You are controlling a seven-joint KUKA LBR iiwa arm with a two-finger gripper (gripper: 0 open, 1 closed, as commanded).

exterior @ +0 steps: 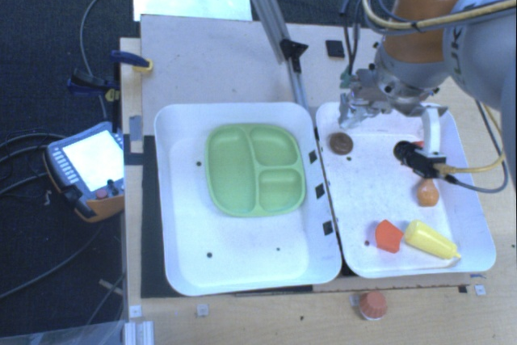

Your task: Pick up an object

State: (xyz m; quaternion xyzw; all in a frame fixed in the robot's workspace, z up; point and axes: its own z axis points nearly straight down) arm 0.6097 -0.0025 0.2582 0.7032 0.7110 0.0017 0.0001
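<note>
green divided plate [255, 169], teach pendant [86, 169], blue clamp [129, 60]

No text, label or number is legible.

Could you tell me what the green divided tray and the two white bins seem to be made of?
Green divided tray: probably moulded plastic, matte, with uniform colour and softly rounded compartment ridges. Left bin and right bin: likely thin formed plastic, smooth and slightly glossy, with rounded corners and raised rims.
</note>
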